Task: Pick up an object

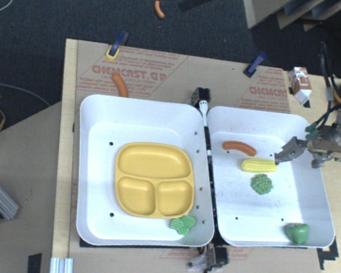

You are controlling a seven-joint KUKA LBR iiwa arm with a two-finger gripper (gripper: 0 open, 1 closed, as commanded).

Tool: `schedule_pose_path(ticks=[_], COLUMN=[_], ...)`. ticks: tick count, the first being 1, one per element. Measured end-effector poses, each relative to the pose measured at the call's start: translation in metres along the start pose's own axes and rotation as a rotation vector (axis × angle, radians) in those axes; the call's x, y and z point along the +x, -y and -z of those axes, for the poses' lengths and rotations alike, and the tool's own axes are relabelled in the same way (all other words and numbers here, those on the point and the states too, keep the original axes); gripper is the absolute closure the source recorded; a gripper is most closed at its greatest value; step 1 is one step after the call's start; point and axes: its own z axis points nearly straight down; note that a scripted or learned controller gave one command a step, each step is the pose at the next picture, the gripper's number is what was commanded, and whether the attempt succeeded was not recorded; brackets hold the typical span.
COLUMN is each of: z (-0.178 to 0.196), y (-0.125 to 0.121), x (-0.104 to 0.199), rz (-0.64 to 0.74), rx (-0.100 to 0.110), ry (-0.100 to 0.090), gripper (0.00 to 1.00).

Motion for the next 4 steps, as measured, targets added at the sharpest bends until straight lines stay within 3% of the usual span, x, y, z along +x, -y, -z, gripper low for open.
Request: schedule_pose_path(ticks=[1,2,4], z=[0.005,-0.037,-0.157], y=[-0.002,0.000,-0.004], x=[0.000,0.002,-0.007], rz=[0.003,0.002,0.002], rx=[-0.011,-0.005,-0.005], ry=[0.002,0.000,0.000], gripper=[0.00,0.00,0.00])
